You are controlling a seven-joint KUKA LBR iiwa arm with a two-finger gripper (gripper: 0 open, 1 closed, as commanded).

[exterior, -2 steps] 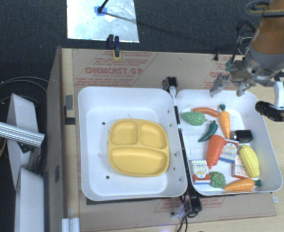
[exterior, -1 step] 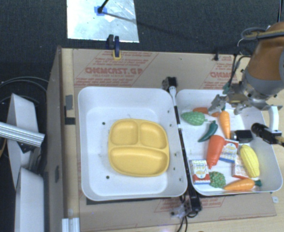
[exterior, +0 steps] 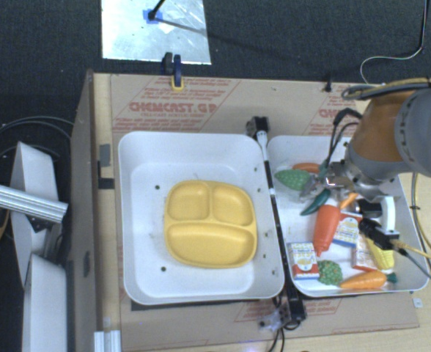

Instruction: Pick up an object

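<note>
Your claw [exterior: 319, 191] hangs in the right bin [exterior: 289, 152] near the table's right edge, by the carrot [exterior: 325, 226]; its grip seems unreadable.

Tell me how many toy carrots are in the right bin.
2. One large carrot lies near the bin's middle, just below the gripper. A second carrot lies along the near edge. The arm covers part of the bin, so more may be hidden.

Robotics lab: bench [exterior: 201, 97] with 2 bins, loose cables [exterior: 25, 134].
</note>
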